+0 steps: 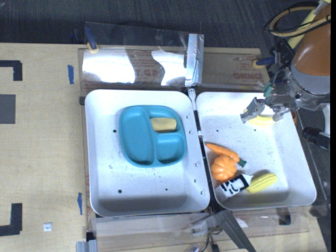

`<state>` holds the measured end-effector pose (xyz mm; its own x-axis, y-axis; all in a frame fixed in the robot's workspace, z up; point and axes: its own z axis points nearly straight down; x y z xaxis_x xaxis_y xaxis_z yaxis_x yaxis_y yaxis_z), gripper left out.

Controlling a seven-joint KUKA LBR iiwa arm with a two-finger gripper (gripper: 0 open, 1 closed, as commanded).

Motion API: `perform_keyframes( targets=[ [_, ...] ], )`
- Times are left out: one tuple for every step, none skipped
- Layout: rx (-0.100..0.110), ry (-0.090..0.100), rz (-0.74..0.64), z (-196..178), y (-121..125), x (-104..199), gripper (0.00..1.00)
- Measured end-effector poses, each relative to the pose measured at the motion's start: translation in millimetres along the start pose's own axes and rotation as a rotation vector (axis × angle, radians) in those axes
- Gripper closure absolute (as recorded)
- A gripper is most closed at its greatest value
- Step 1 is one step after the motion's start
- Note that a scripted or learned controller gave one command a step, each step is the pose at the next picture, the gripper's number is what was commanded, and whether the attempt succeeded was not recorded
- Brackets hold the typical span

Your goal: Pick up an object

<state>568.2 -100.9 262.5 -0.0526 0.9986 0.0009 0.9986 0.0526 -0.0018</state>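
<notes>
My gripper (265,113) hangs over the back right part of the right bin (283,156), its two fingers spread apart and open. Just under it a pale yellow object (262,121) peeks out on the bin floor, mostly hidden by the fingers; nothing is visibly clamped. Nearer the front of the same bin lie an orange carrot (221,150), a small orange pumpkin (224,167) and a yellow corn cob (261,181). In the left bin (105,182) a blue divided plate (142,138) holds a yellow piece of food (164,124) in its back right compartment.
A black-and-white tag card (234,185) lies between the pumpkin and the corn. The bins meet at a raised rim (198,140). A shiny clear sheet (136,62) and a metal post (194,59) stand behind the bins. Cables (294,20) loop above the arm.
</notes>
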Motion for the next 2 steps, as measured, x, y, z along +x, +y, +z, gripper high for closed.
perform_keyframes(
  targets=[
    [0.006, 0.001, -0.122, 108, -42, -3, 0.00],
    [-0.004, -0.002, 0.021, 108, 32, -28, 0.00]
  ],
)
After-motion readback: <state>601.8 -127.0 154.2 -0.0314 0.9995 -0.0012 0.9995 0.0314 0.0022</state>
